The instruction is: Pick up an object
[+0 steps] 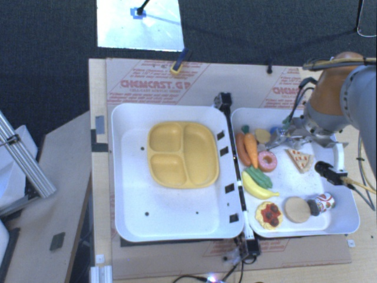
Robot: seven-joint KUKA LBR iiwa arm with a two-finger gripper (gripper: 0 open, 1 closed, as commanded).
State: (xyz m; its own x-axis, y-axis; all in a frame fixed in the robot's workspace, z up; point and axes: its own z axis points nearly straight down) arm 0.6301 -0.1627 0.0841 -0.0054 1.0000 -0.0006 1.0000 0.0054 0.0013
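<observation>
Camera view looks down on the claw (281, 135), low over the right bin (347, 217); whether it is open or closed I cannot tell. Just beside it lie a pale round piece (263, 135) and the carrot (251, 148). A little further sit the pink donut (267, 161) and pizza slice (299, 159). Further still, the banana (257, 187), then the yellow plate (181, 154) in the left bin (132, 217).

A robotics lab, this one: a pale wooden counter (70, 158) on dark carpet (47, 40), aluminium framing bars (23, 161), loose black cables (194, 277), and toy plastic food (259, 184) left of the fingers.
</observation>
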